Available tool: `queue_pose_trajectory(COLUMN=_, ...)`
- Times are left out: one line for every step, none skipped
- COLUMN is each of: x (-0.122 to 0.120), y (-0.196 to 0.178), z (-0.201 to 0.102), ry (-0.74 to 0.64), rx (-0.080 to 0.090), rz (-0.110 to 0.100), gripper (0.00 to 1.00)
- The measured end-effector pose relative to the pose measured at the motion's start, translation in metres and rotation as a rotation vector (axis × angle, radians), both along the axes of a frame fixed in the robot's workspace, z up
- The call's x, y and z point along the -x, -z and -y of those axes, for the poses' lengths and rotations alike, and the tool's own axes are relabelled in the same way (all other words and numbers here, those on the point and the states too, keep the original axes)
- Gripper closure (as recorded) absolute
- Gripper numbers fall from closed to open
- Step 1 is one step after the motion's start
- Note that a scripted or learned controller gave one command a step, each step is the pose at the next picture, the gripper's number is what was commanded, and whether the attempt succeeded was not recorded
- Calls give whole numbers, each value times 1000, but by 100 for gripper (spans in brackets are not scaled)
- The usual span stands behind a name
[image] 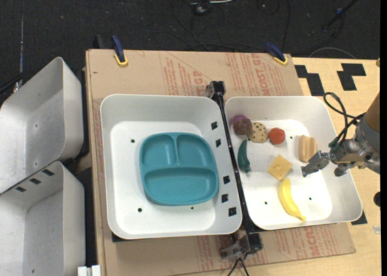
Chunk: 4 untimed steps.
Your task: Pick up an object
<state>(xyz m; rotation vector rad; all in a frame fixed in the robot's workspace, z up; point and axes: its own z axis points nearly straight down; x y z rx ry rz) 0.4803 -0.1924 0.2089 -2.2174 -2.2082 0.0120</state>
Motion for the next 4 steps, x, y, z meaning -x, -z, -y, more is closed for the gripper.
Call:
queue_pose_trajectory(x=-3, y=-7, z=-1, ry=-5, rx=4, rz=13, gripper=0)
queue_pose_trajectory(x=-1, y=56, z=-6, ry=-3, rx=1, rz=8, gripper=0)
queue_pose_trajectory(x=-6, y=102, z=0, ry=-2, rx=2, rz=12, gripper=0)
queue_pose_trajectory(x=-6, y=117, z=-1, ry=-3, rx=2, rz=12, gripper=0)
